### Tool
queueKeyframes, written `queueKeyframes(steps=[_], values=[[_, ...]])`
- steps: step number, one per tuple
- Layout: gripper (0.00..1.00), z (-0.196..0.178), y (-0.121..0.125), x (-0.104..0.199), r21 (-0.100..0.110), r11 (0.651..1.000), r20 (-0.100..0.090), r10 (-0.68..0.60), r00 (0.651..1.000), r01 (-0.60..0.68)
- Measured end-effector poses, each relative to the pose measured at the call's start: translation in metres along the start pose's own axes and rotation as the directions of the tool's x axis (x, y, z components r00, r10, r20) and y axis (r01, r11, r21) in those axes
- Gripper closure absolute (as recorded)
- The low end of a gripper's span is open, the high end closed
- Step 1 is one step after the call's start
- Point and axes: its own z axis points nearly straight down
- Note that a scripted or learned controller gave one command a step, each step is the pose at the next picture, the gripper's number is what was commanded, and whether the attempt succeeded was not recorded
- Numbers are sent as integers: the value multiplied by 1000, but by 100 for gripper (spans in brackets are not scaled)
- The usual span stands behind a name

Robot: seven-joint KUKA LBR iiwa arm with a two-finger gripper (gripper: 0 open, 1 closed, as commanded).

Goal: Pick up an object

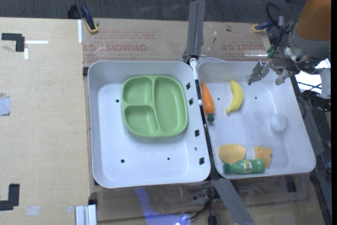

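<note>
A green three-compartment plate is lying in the left bin, alone there. In the right bin, a carrot is resting against the left wall, with a banana lying just beside it. Near the front edge, a yellow lemon-like fruit, a green bottle and an orange wedge are crowding together. A white ball is sitting apart. The end effector is hovering over the bin's far right corner, holding nothing; its opening cannot be told.

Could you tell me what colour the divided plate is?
Light green plate, seen in the camera view.
</note>
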Motion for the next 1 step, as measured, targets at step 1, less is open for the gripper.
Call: queueKeyframes(steps=[1], values=[[0,112,25,52,-5,991,1,-136,991,136]])
